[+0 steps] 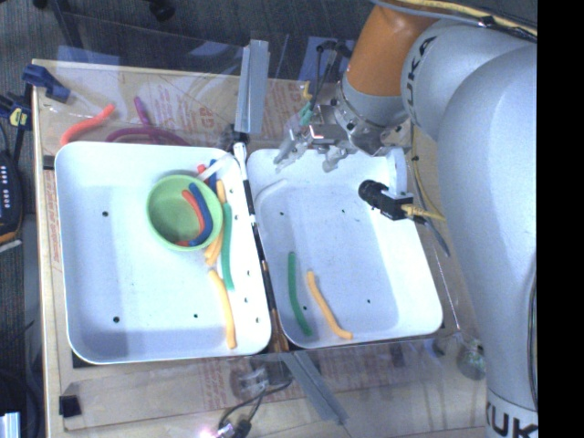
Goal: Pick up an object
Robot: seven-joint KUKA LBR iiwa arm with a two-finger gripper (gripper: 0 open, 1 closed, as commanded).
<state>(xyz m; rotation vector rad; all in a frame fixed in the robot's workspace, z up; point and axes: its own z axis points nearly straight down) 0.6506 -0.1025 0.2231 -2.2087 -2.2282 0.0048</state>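
Two smooth white plastic bins, left bin (91, 245) and right bin (383, 272), sit on a bare wooden bench (82, 85). A glossy green plastic bowl (173, 213) and rubbery-looking green strip (296, 295) and orange strip (327, 307) lie inside. The arm (484, 135) shows satin grey casing.

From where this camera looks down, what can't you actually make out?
- Pincer, camera view: blurred and small against the right bin's rim; open or shut, unclear.
- Green bowl, camera view: red and blue strips inside overlap; their ends are hidden.
- Grey arm: cut off by the picture's edge.
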